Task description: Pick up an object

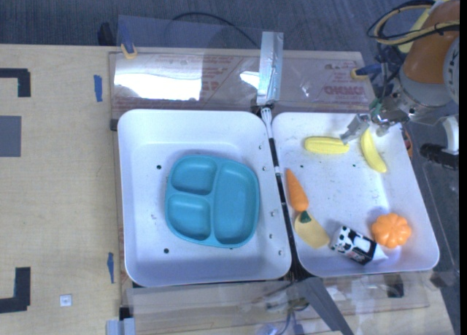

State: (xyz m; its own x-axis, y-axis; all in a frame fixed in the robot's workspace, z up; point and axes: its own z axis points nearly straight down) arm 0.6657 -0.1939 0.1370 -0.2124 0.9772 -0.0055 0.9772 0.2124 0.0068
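My gripper (368, 125) hangs over the far right corner of the right bin (343, 180), open, with nothing between its fingers. One fingertip (354, 129) is close to the right end of a yellow banana (325, 145) lying crosswise. A second yellow banana (373, 152) lies just below the gripper, near the bin's right wall. Further toward the front are an orange carrot (295, 189), a pale yellow pear (311, 230), a black-and-white cow toy (353, 244) and an orange pumpkin (392, 230).
The left bin (139, 180) holds a blue divided plate (213, 200). A clear panel and a metal post (270, 67) stand behind the bins. Cables and the orange-banded arm (427, 56) are at the upper right.
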